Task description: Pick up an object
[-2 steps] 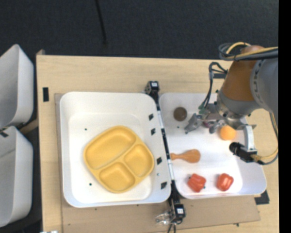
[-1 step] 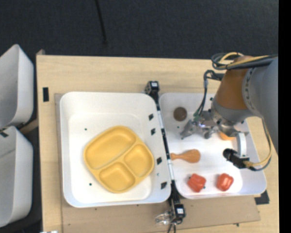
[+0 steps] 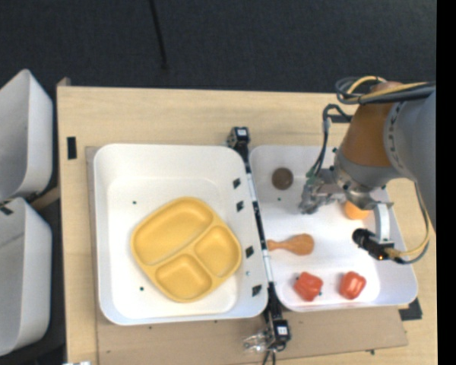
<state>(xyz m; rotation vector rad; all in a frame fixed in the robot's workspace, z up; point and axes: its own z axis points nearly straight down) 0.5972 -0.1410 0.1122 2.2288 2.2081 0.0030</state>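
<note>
1. Pale wood makes up the surface (image 3: 175,116), which carries two shallow white bins side by side, smooth and glossy with rounded corners.
2. The left bin (image 3: 118,295) holds one yellow plastic tray (image 3: 185,248), rounded and split into three compartments, lying at a slant.
3. The right bin (image 3: 399,284) holds five small things: one dark brown round object (image 3: 282,178) near the far left corner, one tan drumstick-shaped piece (image 3: 292,244) against the left wall, two red pepper-like pieces (image 3: 308,286) (image 3: 353,284) side by side along the near edge, and one orange object (image 3: 356,210), partly hidden under the arm.
4. The grey arm with its orange band reaches in from the right, and the tool (image 3: 313,201) hangs over the far part of the right bin, between the brown round object and the orange one.
5. Whether the tool is spread or pinched together cannot be told from this angle; nothing seems to sit in it, though the view is poor.
6. Bare white floor lies in the middle of the right bin, between the drumstick piece and the black cable end (image 3: 368,241).
</note>
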